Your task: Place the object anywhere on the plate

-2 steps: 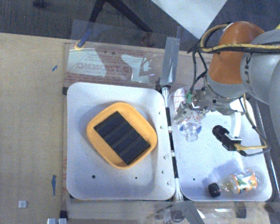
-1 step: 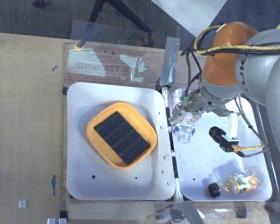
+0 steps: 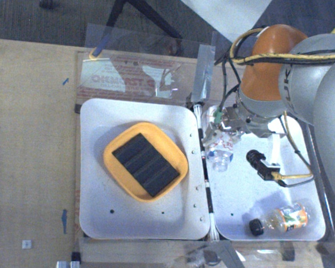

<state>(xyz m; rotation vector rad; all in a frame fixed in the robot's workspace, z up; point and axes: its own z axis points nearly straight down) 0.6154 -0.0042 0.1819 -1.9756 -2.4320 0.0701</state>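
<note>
Yellow square plate (image 3: 110, 155): sits in the left white bin (image 3: 92, 211), turned at a slant, roughly mid-bin. One dark ribbed rectangular slab (image 3: 146, 164) lies flat on it, inside the rim.

Clear plastic bottle (image 3: 219, 155), crumpled, blue-tinted near its lower end: lies in the right white bin (image 3: 236, 214), hard against that bin's left wall, close to the divide between the two bins. It is not on the plate.

My gripper (image 3: 218, 130): low over the upper end of that clear bottle, at the right bin's upper left corner. Whether my grip stands open or closed on the bottle I cannot tell; my wrist and glare off the plastic hide the tips.

My arm (image 3: 311, 72), grey, with the orange band (image 3: 272, 52): reaches in over the right bin's far side.

Second bottle (image 3: 282, 218), black cap, orange and green label: lies on its side near the right bin's front edge, well apart from my gripper.

Clear sheet with red print (image 3: 131, 78): flat on the wooden bench (image 3: 22, 148), just behind the left bin.
</note>
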